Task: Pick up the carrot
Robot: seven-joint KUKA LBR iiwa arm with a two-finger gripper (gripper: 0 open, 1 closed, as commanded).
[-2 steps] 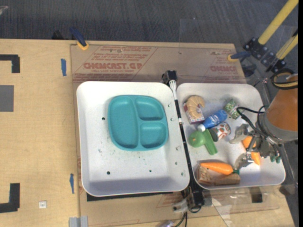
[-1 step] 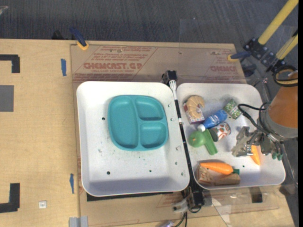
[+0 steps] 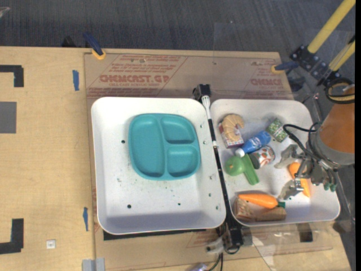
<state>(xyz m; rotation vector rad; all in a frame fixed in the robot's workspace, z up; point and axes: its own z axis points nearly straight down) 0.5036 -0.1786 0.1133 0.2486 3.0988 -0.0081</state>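
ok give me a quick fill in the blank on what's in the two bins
1. The teal divided plate lies in the ____ bin.
2. The carrot rests on a ____ bar.
3. The gripper hangs over the ____ bin.

Missing words: left; brown; right

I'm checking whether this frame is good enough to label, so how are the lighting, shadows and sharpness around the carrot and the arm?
Camera view: lighting is even and soft, with faint shadows; the orange tapered carrot in the right shallow white bin reads fairly sharp; the end effector is cluttered with cables and slightly soft, so its fingers are hard to read; the teal divided plastic plate shows no glare.
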